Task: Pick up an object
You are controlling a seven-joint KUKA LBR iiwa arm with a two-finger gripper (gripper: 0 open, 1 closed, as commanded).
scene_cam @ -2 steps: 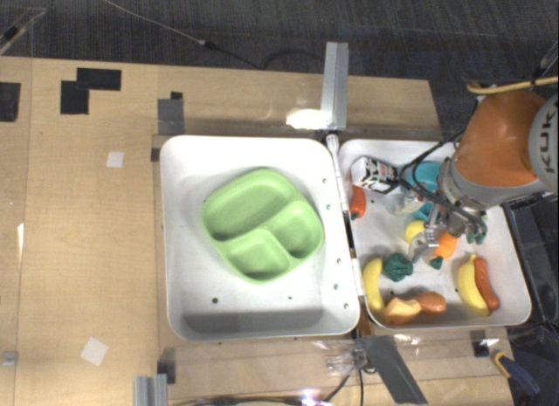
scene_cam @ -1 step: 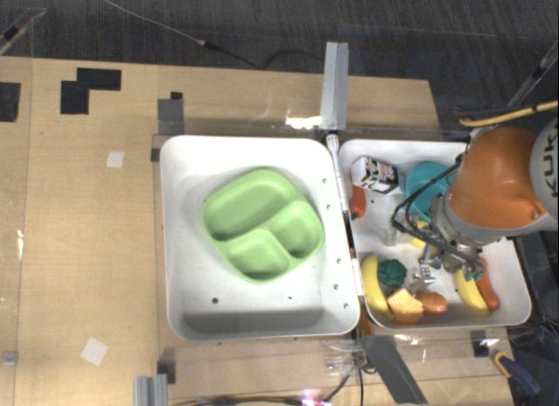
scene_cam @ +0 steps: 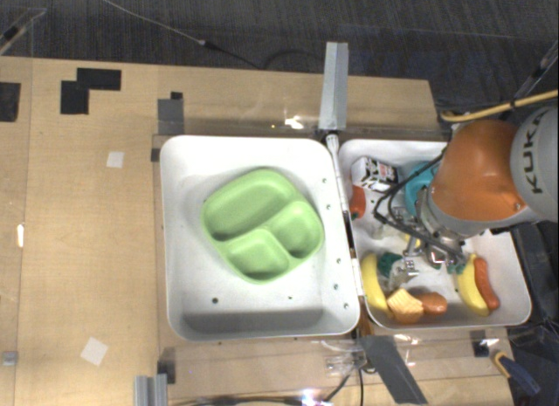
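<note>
Your gripper (scene_cam: 425,258) low in right bin (scene_cam: 515,304), lower right of frame, over toy food; finger state unclear. Green plate (scene_cam: 262,223) in left bin (scene_cam: 183,221).

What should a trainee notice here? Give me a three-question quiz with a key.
1. True or false: the green divided plate lies in the left bin.
2. Which bin is the gripper over? A) left bin B) right bin C) neither
3. Fill in: the plate has ___ compartments.

Key:
1. True. It lies tilted near the middle of that bin.
2. B. The arm reaches down among the toy foods, with a yellow banana to one side and another banana to the other.
3. Three.
</note>
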